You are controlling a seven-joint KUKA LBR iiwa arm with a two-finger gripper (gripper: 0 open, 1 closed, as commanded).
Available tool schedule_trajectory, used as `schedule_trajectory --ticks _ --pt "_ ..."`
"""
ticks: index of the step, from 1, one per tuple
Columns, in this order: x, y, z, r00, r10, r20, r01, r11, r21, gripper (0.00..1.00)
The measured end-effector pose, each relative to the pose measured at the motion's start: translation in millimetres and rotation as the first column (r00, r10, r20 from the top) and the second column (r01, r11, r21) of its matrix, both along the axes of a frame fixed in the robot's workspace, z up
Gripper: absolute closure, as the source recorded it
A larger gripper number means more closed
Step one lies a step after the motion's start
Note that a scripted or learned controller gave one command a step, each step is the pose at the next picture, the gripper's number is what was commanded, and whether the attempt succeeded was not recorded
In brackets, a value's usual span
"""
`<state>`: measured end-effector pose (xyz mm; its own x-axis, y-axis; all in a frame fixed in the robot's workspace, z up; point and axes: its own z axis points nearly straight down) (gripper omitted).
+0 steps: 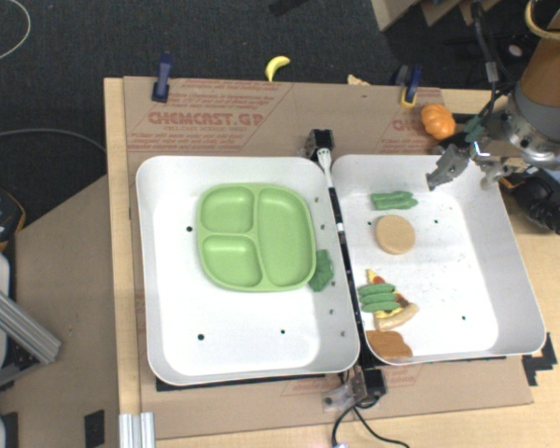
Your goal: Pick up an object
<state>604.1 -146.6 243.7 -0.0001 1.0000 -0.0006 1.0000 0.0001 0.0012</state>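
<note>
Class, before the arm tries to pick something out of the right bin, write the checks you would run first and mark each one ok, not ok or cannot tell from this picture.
1. Objects available in the right bin: ok. A tan round piece, a green piece and a small pile near the front wall lie there.
2. Tan round piece apart from its neighbours: ok.
3. Gripper over the right bin: ok, near its back edge.
4. Gripper above a target: not ok; it hangs to the right of the green piece.
5. Gripper free of any object: cannot tell.
6. Green divided plate out of the way: ok, in the left bin.
</note>
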Motion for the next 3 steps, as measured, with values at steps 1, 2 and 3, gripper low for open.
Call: schedule_trajectory --ticks 1,2,3 --pt "-18 46 -167 1.000 0.003 -0.010 -0.002 1.000 0.004 0.00" --pt "-15 43 -148 1.000 -0.001 0.002 0.001 1.000 0.000 1.00" --pt "-6 121 -54 1.000 0.006 0.006 -0.006 1.000 0.001 1.00"
